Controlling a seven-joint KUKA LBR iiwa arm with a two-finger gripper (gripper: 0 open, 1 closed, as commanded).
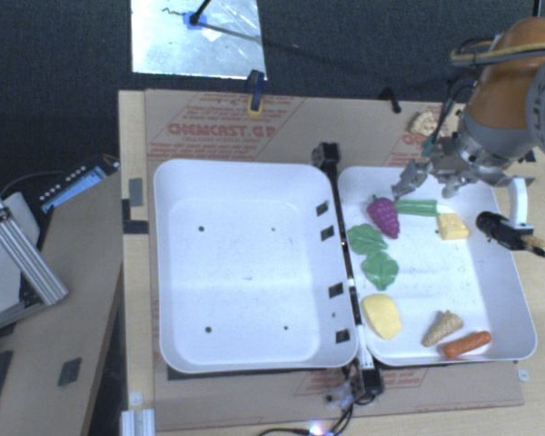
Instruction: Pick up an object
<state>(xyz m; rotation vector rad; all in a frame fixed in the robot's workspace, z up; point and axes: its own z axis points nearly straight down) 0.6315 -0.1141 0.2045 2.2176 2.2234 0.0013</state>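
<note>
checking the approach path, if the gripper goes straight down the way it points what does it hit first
Probably the green stick, lying just below the open gripper beside the purple grapes; depth is hard to judge here.

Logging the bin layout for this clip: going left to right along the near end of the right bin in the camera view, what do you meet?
Yellow lemon-like piece → beige cone-shaped piece → orange carrot.

purple grape bunch (383, 216), green stick (415, 207) touching it, yellow block (452, 226) near (all lying flat), right bin (513, 321)
</note>
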